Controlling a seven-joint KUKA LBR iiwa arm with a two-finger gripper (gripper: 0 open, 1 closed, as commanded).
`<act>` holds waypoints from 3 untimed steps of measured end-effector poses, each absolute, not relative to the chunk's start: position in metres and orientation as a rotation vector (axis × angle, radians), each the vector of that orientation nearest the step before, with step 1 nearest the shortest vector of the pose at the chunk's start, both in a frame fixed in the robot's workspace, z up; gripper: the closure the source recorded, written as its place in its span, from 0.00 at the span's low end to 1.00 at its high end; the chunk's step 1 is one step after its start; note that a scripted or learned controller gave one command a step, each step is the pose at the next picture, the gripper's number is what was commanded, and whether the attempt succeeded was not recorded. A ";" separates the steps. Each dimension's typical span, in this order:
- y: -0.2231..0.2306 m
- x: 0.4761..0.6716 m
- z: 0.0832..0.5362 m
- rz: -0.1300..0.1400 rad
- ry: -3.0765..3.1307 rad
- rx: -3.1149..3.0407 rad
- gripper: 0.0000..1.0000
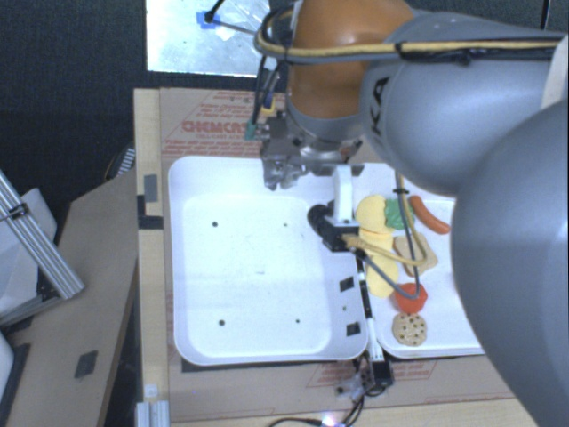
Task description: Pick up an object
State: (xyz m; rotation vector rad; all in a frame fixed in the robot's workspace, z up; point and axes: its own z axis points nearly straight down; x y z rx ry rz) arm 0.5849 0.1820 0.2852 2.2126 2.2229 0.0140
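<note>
My gripper [281, 177] hangs over the far edge of the left white bin [204, 327], with nothing visibly held under it. The toy foods lie in the right bin [444, 343], apart from the gripper. Among them are a yellow-green piece [372, 210], an orange sausage shape [430, 217], a pale yellow piece [380, 241] and a tan pretzel shape [425, 258]. Nearer the front sit a red tomato [410, 298] and a speckled cookie [409, 329]. The grey arm hides the right part of that bin.
A ridge [360, 305] with black clips divides the two bins. Cardboard [209, 123] lies under them and extends to the far side. A metal frame [36, 238] stands off the bench at the left.
</note>
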 end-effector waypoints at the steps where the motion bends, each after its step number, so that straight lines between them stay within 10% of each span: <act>1: 0.217 0.648 0.320 0.013 2.226 2.210 1.00; 2: 0.196 0.669 0.378 0.011 2.219 2.218 1.00; 3: 0.237 0.639 0.498 0.017 2.228 2.210 1.00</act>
